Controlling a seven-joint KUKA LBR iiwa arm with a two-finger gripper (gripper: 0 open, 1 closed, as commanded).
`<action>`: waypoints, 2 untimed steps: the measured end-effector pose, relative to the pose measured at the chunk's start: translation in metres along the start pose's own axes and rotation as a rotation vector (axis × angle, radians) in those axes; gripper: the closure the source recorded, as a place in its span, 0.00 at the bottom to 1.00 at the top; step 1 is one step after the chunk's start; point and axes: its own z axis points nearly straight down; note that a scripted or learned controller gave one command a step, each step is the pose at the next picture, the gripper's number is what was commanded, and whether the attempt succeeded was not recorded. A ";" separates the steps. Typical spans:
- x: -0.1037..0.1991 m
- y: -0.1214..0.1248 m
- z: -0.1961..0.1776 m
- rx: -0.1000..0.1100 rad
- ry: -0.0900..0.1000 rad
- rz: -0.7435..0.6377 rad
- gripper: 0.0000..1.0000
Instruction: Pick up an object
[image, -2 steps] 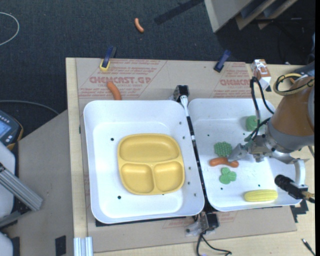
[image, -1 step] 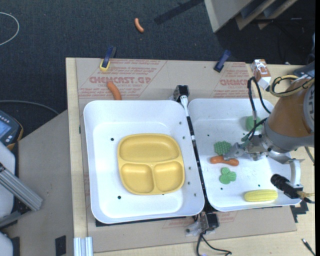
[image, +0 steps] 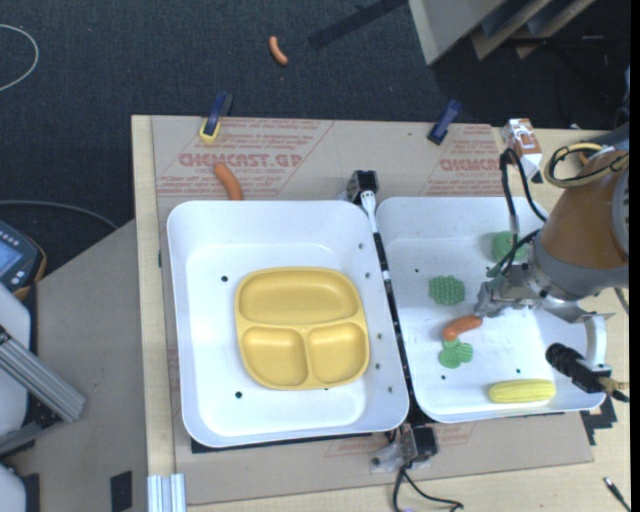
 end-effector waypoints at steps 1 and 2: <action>-0.005 -0.005 -0.047 0.018 0.000 -0.001 1.00; -0.006 -0.013 -0.101 0.017 0.000 -0.002 1.00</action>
